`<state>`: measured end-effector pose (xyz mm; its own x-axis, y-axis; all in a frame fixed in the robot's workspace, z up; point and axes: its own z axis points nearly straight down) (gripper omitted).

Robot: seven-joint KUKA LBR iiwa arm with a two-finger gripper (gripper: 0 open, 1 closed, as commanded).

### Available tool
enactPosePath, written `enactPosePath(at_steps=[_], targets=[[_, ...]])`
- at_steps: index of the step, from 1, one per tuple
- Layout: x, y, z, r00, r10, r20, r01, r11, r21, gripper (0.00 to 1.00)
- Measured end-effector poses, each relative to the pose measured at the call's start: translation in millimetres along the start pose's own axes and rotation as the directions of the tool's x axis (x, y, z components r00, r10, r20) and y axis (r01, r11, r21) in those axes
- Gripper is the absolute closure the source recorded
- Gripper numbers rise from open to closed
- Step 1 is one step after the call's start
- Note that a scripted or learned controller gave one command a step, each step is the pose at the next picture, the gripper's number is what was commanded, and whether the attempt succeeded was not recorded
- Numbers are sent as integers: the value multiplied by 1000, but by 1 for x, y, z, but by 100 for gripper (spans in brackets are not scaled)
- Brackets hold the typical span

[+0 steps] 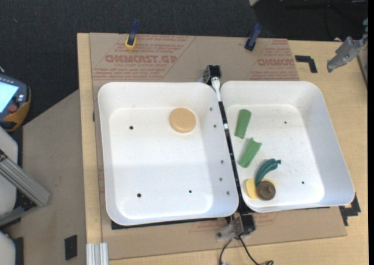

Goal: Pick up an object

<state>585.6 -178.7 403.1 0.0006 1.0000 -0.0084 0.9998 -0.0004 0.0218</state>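
Observation:
In the left bin [117,141] a tan round disc [183,120] lies flat near the back middle. The right bin [315,141] holds several small things along its left side. A green block [242,124] lies nearest the back, and a second green block [250,152] sits just in front of it. Close to the front left corner, a teal curved piece [267,168] rests against a small brown round object [266,190]. A yellow piece [251,187] touches that brown object on its left.
The bins sit side by side on a cardboard sheet [175,53] held by a yellow-blue clamp [132,36] and a blue clamp [253,37]. A grey metal part [346,55] juts in at the right edge, behind the right bin. A black cable [221,112] runs between the bins.

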Motion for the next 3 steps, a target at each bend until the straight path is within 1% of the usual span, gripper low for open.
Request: enactPosePath(at_steps=[1,2,3], targets=[[2,0,1,1000,-2,-5,2,1000,16,100],[-36,-78,-65,1000,3,-5,-3,1000,17,100],[36,-104,-58,1000,-7,-11,7,1000,23,100]])
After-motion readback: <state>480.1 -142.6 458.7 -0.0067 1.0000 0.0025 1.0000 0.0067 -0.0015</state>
